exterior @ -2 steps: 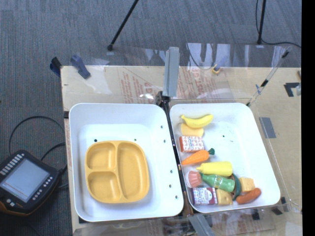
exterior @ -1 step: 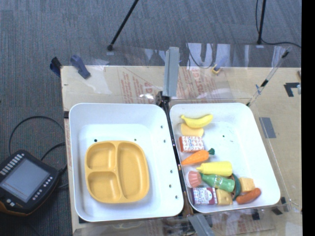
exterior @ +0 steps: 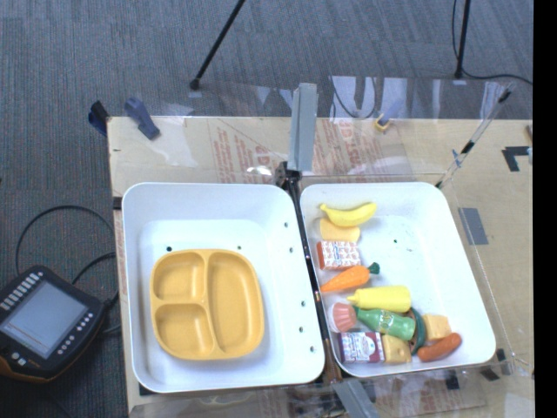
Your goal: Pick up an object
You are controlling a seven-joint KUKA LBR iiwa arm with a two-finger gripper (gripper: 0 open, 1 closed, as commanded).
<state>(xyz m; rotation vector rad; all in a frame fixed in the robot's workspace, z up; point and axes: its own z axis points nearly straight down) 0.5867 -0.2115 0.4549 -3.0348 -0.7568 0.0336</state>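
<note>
The right white bin [exterior: 435,233] holds several toy foods along its left and front sides. A yellow banana [exterior: 348,213] lies at the back, above a pale yellow piece [exterior: 335,231] and a small red-and-white carton [exterior: 338,254]. An orange carrot [exterior: 348,278] lies below them. Toward the front sit a yellow bottle [exterior: 380,299], a green bottle [exterior: 386,322], a second small carton [exterior: 360,347] and a red sausage [exterior: 439,347]. The left white bin [exterior: 139,216] bears a yellow divided plate [exterior: 207,302].
A teach pendant [exterior: 43,320] lies on the floor at the left. A grey upright post [exterior: 303,133] stands behind the seam between the bins. Tripod legs [exterior: 222,33] cross the carpet at the back. The right half of the right bin has bare floor.
</note>
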